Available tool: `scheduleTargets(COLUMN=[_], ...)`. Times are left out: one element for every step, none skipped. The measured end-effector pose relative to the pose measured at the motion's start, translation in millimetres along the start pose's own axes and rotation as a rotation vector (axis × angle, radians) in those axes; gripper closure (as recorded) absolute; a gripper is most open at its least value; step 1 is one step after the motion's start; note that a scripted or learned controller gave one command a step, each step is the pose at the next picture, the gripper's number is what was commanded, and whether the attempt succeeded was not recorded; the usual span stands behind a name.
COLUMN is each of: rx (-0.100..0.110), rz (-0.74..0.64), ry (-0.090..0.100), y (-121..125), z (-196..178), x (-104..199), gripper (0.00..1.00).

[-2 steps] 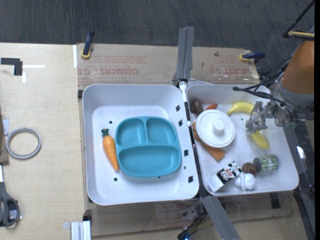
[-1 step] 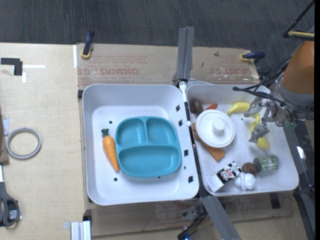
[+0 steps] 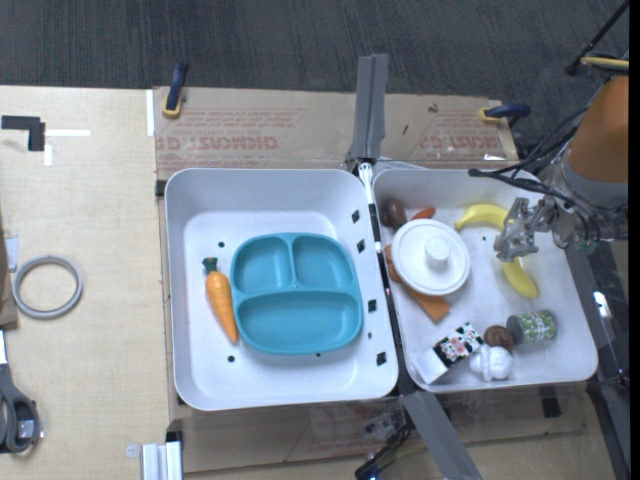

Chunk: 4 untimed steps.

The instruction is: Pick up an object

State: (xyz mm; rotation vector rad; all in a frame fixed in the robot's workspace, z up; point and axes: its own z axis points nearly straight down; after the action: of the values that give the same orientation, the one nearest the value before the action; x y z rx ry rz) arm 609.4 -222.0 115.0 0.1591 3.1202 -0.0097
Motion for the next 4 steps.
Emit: scheduleTargets(rx=[0.0, -0.005, -0.004, -0.003], rz=[0.0, 0.034, 0.166, 0.108], ry=[0.0, 0.012, 0.014, 0.012], y=[0.3, 0.8, -2.5, -0.7], z=[0.1, 22.0, 21.5, 21.4], x=[0.0, -6.0, 34.0, 8.9], gripper=[0.0, 0.0, 0.0, 0.0])
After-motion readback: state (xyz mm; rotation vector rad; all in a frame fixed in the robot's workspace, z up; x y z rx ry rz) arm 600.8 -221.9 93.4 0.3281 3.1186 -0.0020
